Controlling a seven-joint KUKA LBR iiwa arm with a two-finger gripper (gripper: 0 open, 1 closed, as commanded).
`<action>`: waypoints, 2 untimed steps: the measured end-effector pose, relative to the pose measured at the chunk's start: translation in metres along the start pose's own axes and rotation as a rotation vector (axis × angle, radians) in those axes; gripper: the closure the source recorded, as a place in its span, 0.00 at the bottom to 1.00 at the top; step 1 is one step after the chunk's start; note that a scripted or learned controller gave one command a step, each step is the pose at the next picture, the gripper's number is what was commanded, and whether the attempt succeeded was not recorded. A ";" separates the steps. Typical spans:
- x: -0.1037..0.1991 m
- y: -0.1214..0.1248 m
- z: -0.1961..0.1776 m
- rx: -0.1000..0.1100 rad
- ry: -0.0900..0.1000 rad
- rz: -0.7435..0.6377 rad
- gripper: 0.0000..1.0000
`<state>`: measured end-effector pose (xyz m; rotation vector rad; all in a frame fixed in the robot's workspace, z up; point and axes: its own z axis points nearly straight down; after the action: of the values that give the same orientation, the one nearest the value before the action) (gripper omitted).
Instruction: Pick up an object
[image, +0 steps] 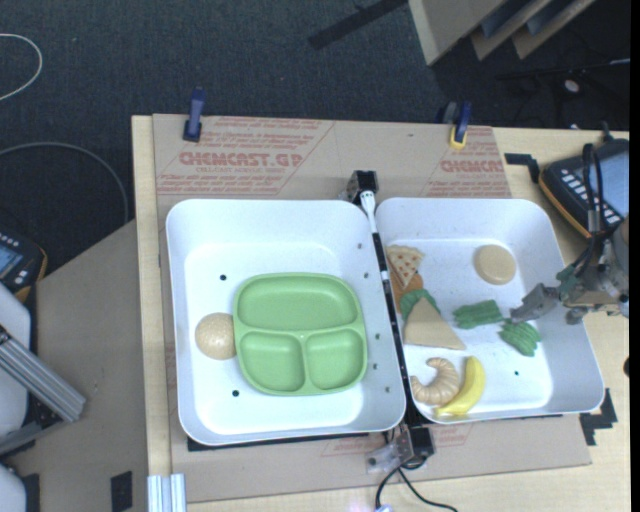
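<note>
The tabletop (300, 150), a brown board clamped at its far edge, carries two shallow white bins side by side. The left bin (200, 240) holds a green divided plate (300, 332) with a pale round bun (215, 336) touching its left edge. The right bin (570, 370) holds the smaller pieces: a tan wedge (430, 325), a cracker-like slice (405, 266), a round beige disc (494, 264), a croissant (437, 382) pressed against a yellow banana (468, 388), and two green leafy pieces, one mid-bin (477, 314) and the other (521, 338) near the right wall.

The pincer (530, 305) reaches in over the right bin's right side, just above the green piece by the wall. I cannot tell whether it is apart or together, and nothing is visibly held.

That green piece looks the likeliest target. It is probably a light, stiff plastic toy, a little slippery and low-lying, so a grip across its narrow middle seems best.
</note>
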<state>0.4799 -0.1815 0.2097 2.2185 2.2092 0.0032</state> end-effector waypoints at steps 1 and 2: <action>0.067 -0.004 0.127 0.019 0.012 -0.009 0.00; 0.044 -0.002 0.125 0.008 0.005 -0.003 0.00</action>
<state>0.4788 -0.1385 0.0843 2.2221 2.2187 -0.0012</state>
